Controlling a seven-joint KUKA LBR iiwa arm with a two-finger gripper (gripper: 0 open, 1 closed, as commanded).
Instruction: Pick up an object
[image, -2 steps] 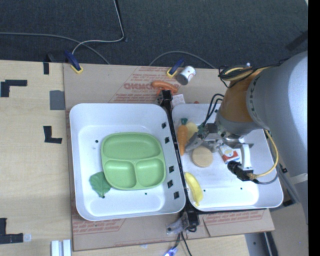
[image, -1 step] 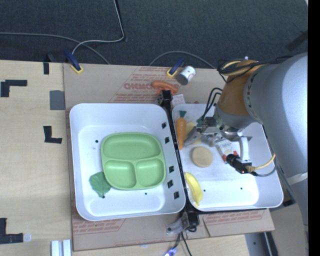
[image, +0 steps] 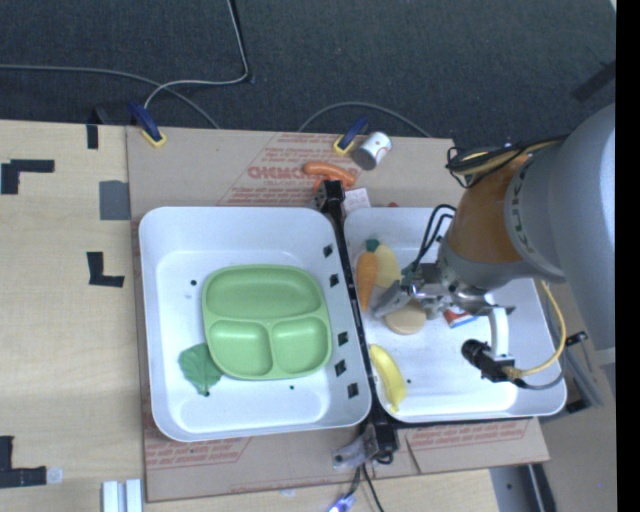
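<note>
Carrot (image: 367, 274) apparently just beside gripper (image: 392, 300)

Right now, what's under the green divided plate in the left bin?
A green leafy piece pokes out from under the green divided plate's lower-left corner, on the left bin's white floor. How far it runs underneath, or whether anything else lies there, is hidden by the plate.

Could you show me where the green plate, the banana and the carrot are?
Green plate (image: 266, 320), camera view, on the ridge between its compartments.
Banana (image: 388, 374), camera view, on its yellow middle.
Carrot (image: 367, 275), camera view, on its orange body.
</note>
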